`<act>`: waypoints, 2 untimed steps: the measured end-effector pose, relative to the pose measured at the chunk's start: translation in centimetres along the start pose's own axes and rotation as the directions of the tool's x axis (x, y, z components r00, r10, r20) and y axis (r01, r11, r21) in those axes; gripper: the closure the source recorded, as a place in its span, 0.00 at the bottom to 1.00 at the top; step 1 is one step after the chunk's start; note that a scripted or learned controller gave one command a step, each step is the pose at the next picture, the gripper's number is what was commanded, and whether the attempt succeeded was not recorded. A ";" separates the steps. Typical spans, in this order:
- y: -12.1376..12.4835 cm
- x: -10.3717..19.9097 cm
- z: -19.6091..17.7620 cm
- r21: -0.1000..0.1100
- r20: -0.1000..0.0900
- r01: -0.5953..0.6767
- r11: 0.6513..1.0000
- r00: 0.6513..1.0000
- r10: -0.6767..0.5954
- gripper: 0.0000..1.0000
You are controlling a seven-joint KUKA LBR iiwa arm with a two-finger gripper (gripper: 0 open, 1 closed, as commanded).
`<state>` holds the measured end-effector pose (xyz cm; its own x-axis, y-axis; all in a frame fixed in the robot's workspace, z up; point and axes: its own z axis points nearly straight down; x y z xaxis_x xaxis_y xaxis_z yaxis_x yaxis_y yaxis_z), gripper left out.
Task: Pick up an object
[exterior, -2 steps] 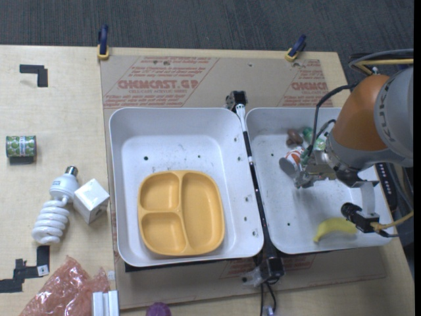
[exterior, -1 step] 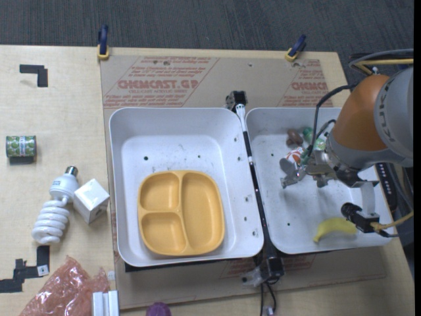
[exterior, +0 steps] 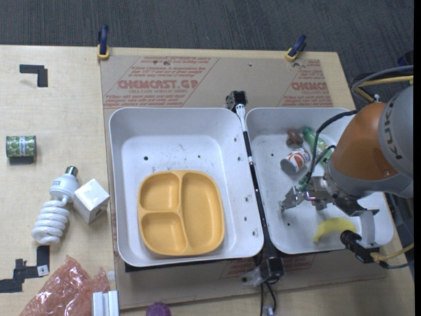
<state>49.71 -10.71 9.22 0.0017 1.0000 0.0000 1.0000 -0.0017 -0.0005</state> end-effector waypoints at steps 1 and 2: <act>0.2 -0.1 -1.0 -0.003 0.001 -0.001 1.000 1.000 0.001 1.00; 6.3 0.5 -2.7 -0.001 0.001 0.003 1.000 1.000 -0.003 1.00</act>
<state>56.00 -10.24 11.90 -0.0018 1.0000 -0.0008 1.0000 0.0018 0.0002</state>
